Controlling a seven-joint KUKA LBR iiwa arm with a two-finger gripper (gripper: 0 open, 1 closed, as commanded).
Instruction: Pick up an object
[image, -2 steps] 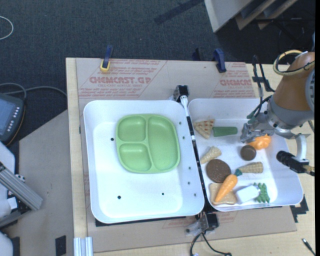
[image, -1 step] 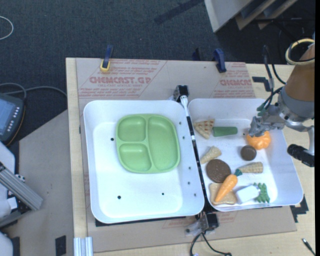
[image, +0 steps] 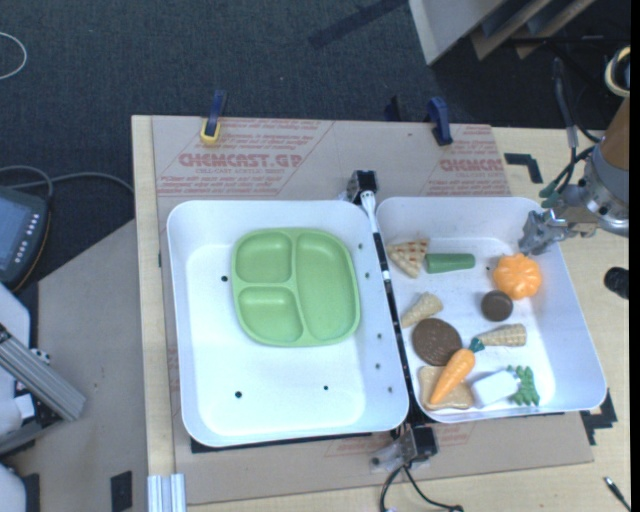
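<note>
Orange and round, the small pumpkin-like toy (image: 517, 276) sits in the right bin (image: 585, 345), toward its far right side, and we take it for the likeliest target because it lies closest to the pincer (image: 537, 232). The pincer hangs just up and to the right of it, over the bin's far corner, near but apparently not touching — we cannot tell how its jaws stand, and nothing shows between them. So we judge the task to be at the approach step, with no grasp yet made. The next move, as we read it, calls for a short shift toward the orange toy, a descent over its middle, and a closing wide enough for a rounded body that could roll aside.

Around it lie other candidates: a dark brown ball (image: 496, 305) just below, a green cylinder (image: 449, 262) to the left, a cone-shaped piece (image: 501, 336), a brown disc (image: 436, 340) and a carrot (image: 455, 371) nearer us. The left bin (image: 200, 380) carries a green divided plate (image: 296, 286) — well apart from the pincer — and both bins rest on the worktop (image: 160, 170)
</note>
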